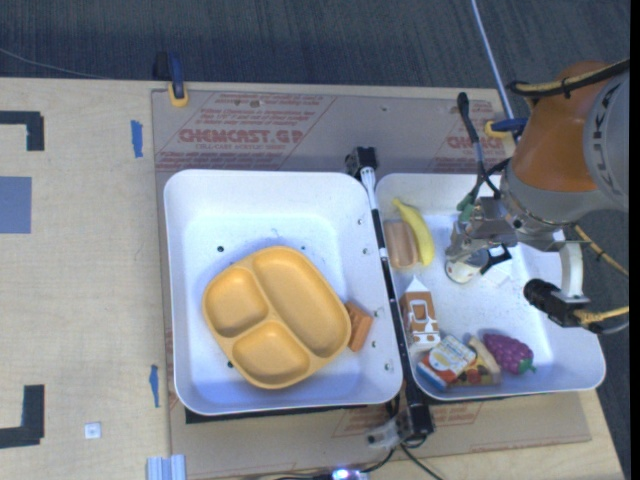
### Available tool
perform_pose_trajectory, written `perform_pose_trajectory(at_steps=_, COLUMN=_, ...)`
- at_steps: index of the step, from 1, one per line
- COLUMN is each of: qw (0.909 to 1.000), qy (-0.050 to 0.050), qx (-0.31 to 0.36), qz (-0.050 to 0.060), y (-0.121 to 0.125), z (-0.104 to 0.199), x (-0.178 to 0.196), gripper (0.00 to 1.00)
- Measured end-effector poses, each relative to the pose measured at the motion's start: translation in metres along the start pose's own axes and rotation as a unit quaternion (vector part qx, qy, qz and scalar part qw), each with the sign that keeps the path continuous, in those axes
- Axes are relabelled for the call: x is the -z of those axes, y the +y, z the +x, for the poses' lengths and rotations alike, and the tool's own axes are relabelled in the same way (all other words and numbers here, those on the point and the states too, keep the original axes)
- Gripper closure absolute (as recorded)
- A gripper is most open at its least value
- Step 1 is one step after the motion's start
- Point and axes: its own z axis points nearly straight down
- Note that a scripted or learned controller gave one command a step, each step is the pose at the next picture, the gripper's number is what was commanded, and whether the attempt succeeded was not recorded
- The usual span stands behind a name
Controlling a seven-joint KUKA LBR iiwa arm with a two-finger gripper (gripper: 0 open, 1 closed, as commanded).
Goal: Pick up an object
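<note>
On the bench, two shallow white bins sit side by side in the middle of the frame. The left white bin [190, 218] holds one yellow plastic divided plate with three compartments [275, 315], lying slightly tilted toward the lower right, and one small orange piece [359, 328] touching the plate's right edge.

The right white bin [580, 368] holds several toy foods. One yellow banana [417, 230] lies near the bin's upper left, just beside one tan hot dog bun [401, 245]. Lower down, one orange and white carton [421, 317] lies along the left wall. At the bottom are one colourful flat packet [452, 358] and one purple bunch of grapes [510, 352], close together.

From the right of the frame, the grey arm with an orange band [560, 148] reaches over the right bin. Its gripper [478, 258] hangs low just right of the banana, over one small pale round object [460, 269]. Whether its pincer is spread or pressed together cannot be told.
</note>
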Motion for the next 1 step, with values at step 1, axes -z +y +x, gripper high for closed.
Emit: perform_pose_trajectory(at_steps=1, qw=1.0000, qy=0.000, qx=0.000, qz=0.000, y=0.0303, z=-0.0088, x=0.0528, gripper=1.00)
